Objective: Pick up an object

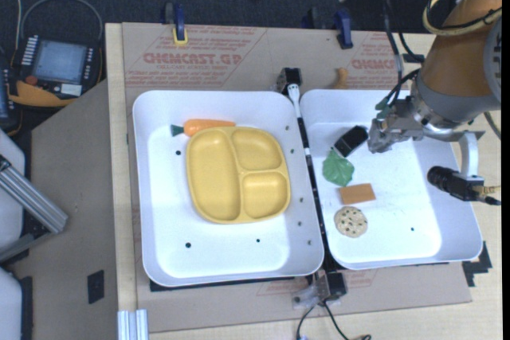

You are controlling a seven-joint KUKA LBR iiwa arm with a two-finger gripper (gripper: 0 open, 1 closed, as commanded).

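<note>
Cookie, cracker, lettuce in right bin

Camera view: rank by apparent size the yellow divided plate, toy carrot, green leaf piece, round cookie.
1. Yellow three-compartment plastic plate, by far largest.
2. Orange toy carrot, long but thin.
3. Green leaf piece and round chocolate-chip cookie: look alike, not ranked.
</note>
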